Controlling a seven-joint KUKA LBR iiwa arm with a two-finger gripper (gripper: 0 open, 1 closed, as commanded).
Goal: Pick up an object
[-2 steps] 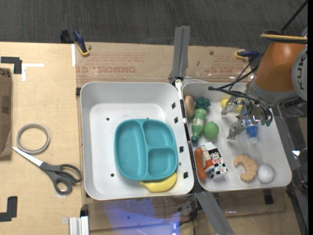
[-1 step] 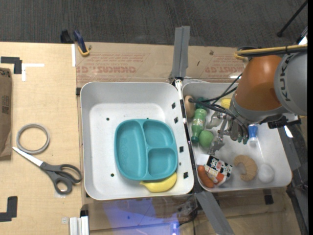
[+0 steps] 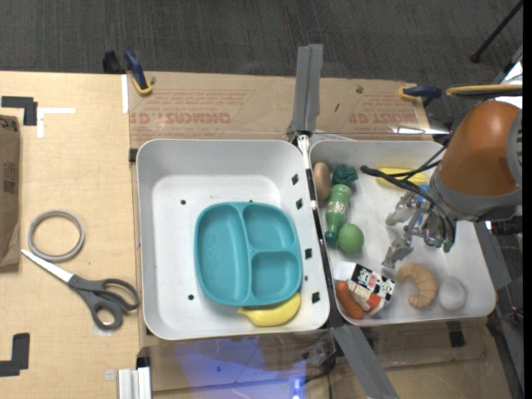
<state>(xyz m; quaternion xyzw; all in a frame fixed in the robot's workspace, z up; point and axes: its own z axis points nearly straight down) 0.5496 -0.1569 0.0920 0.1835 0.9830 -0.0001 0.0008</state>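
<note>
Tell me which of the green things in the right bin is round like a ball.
The green ball, nearest the croissant. The green bottle beside it is long, and the leafy green piece is ragged.

One fixed camera looks down (at a slant) on both bins point(image 3: 150, 248).

Scissors point(image 3: 93, 292) and tape roll point(image 3: 56, 234) lie beside bins point(image 3: 158, 165)

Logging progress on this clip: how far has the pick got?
Early. Done: the gripper is down inside the right bin, above the croissant. In hand: nothing visible between its fingers. Left: close on an item and lift it. The green ball, green bottle and black-and-white box lie untouched; the teal tray sits in the left bin.
</note>
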